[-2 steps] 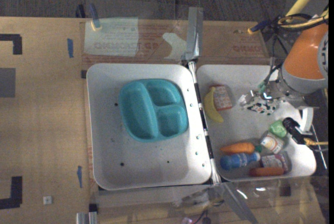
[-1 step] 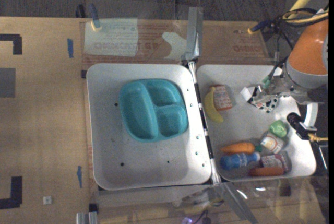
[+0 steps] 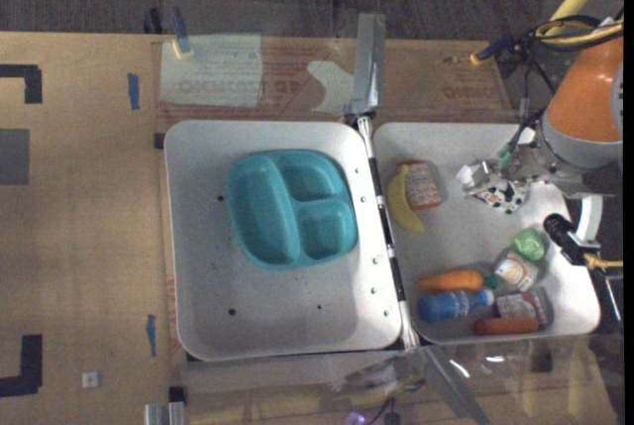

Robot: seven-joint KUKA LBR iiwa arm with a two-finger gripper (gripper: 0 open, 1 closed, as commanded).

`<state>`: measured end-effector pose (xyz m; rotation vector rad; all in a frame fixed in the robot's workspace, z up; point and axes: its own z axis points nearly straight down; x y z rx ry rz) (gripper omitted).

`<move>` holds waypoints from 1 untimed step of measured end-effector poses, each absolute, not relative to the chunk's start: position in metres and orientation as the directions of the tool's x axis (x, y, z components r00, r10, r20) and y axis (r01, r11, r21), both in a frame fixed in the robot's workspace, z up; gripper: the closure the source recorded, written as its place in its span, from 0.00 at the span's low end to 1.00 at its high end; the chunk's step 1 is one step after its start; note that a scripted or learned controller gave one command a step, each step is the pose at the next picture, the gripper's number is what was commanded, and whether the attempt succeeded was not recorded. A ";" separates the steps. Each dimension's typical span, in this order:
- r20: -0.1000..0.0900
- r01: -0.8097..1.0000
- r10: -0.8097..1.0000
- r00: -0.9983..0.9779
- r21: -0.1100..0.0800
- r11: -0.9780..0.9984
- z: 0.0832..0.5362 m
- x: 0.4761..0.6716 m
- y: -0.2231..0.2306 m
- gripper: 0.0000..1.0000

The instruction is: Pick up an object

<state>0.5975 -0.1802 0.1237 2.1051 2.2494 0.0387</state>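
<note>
Hovering gripper (image 3: 498, 183) sits over right bin (image 3: 451, 144), grasp unclear

Camera: one, fixed overhead | Facing: looked down at a slant on left bin (image 3: 188, 245) and right bin (image 3: 580, 299) (arm (image 3: 586, 106) entered from right) | Range: whole bench framed

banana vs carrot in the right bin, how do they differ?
Colour: the banana is yellow, the carrot orange.
Pose: the banana runs roughly up and down the picture beside the bin's left wall; the carrot lies across it, near the front.
Shape: the banana is curved, the carrot straight and tapered.
Neighbours: the banana sits next to a small packet, the carrot just above a blue bottle.
Both lie flat in the right bin.
</note>
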 end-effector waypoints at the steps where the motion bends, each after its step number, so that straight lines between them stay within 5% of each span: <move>1: -0.001 0.996 0.996 -0.092 0.003 0.092 0.085 0.645 -0.206 0.00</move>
